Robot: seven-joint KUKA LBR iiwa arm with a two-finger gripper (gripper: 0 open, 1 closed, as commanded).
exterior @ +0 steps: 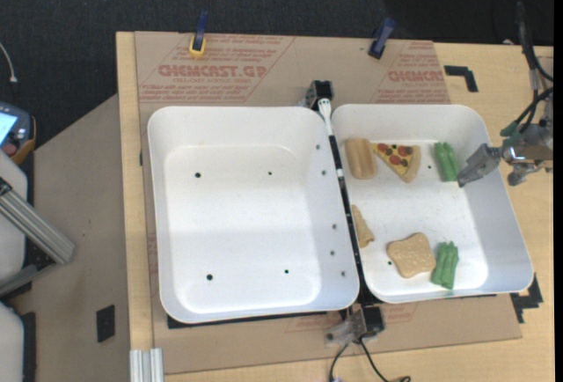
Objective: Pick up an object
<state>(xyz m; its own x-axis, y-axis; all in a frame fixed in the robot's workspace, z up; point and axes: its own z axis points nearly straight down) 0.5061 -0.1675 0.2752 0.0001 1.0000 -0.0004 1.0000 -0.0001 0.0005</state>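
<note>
Camera view: tool [478, 165] low over right bin [497, 222], beside green piece [446, 161].

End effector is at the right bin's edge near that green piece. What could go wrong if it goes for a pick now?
1. The end effector sits over the right bin's far wall, so a descent may clip the rim.
2. The nearest green piece lies close to that wall, leaving little room around it.
3. The pizza slice and bread roll lie in the same row; a sweep could push them together.
</note>
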